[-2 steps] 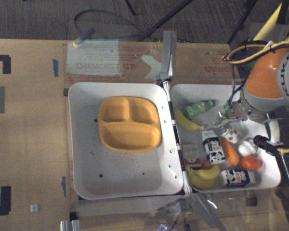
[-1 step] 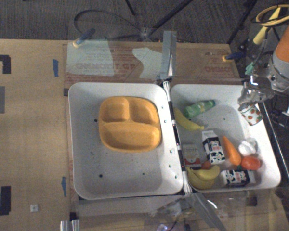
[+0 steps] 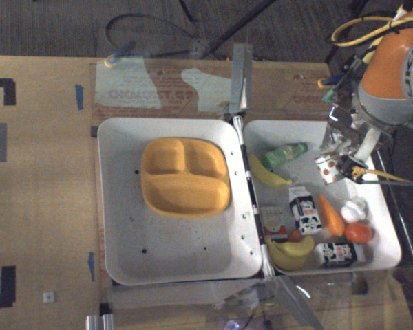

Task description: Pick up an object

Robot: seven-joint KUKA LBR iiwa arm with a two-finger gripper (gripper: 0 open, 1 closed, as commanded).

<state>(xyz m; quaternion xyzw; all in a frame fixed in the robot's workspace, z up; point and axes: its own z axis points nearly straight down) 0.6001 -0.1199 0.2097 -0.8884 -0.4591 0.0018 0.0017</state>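
Note:
My gripper hangs over the back right part of the right bin, below the grey wrist and orange band. Just under its tip is a small white carton with red and green print, tilted; whether it is gripped or only touched is unclear. A green bottle lies to its left, and a yellow banana lies near the bin's left wall. A milk carton, a carrot, a tomato and a white object sit nearer the front.
The left bin holds an orange divided plate. At the right bin's front lie another yellow banana, a second milk carton and a small red-and-white packet. A metal divider separates the bins.

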